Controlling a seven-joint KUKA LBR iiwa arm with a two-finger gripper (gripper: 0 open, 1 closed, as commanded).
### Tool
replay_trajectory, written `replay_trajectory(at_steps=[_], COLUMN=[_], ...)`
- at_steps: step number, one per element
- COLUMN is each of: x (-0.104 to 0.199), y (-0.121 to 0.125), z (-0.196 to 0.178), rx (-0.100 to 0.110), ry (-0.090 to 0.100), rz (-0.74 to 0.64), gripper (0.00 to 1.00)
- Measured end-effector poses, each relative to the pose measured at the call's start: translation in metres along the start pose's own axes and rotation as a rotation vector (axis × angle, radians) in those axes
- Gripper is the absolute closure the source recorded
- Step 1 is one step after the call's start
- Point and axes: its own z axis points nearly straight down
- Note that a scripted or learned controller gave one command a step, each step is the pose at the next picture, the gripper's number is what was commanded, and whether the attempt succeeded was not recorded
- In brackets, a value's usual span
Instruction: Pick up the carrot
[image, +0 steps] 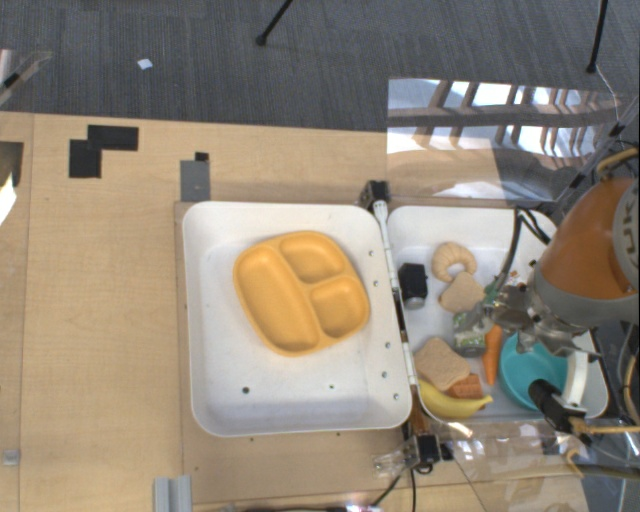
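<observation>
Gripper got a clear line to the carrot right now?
Probably yes. The gripper sits right beside the carrot in the right bin, nothing lying on top of it. A teal cup and bread slice crowd its sides.

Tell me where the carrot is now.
The carrot lies in the right bin, between the bread slice and the teal bowl, just above the banana.
</observation>
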Motion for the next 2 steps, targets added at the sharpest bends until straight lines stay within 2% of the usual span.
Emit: replay_trajectory(at_steps=[1, 2], x=[-0.036, 0.035], y=[0.042, 0.074], z=[0.063, 0.064], rx=[0.000, -0.005], ry=[0.005, -0.003], rz=[-0.077, 0.255], gripper=[0.00, 0.00])
